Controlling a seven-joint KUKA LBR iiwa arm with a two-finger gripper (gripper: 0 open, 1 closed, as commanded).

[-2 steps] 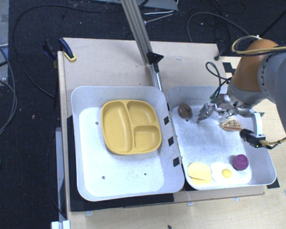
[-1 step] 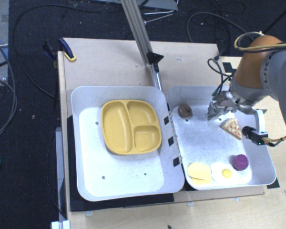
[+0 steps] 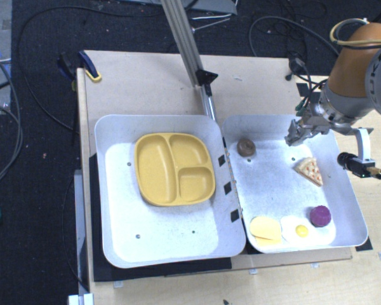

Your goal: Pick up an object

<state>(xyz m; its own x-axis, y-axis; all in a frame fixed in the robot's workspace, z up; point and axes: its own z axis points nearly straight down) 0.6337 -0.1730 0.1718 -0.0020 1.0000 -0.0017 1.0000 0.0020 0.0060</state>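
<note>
Gripper: the gripper point(image 3: 296, 134) hung over the upper part of the right bin point(image 3: 267, 176), beneath the grey wrist and the orange band; whether it was released or clenched could not be told from this slanted view, and nothing showed in its grasp.
Landmark: every place below is given relative to the pizza slice point(image 3: 309, 171), a small wedge lying flat on the right bin's floor.
Gripper to slice: the gripper stood just above and a little left of the slice, near it but apart from it.
Likely target: by closeness, the slice looked the probable pick, though the task names no particular object.
Handling of the slice: it seemed a light, stiff toy wedge, thin and low to the floor; a grip across its two long edges near the wide crust end would probably hold best, since the narrow tip could slide out.
Brown round piece point(image 3: 246, 147): well to the left of the slice and slightly higher, alone on the bin floor.
Purple ball point(image 3: 320, 216): below the slice, near the bin's lower right corner; round, so it might roll away from a pinch.
Fried egg point(image 3: 299, 230): below the slice, just left of the purple ball.
Yellow flat piece point(image 3: 265, 228): below and left of the slice, touching the egg's edge.
Yellow divided plate point(image 3: 175, 168): far left of the slice, in the left bin point(image 3: 120, 234).
</note>
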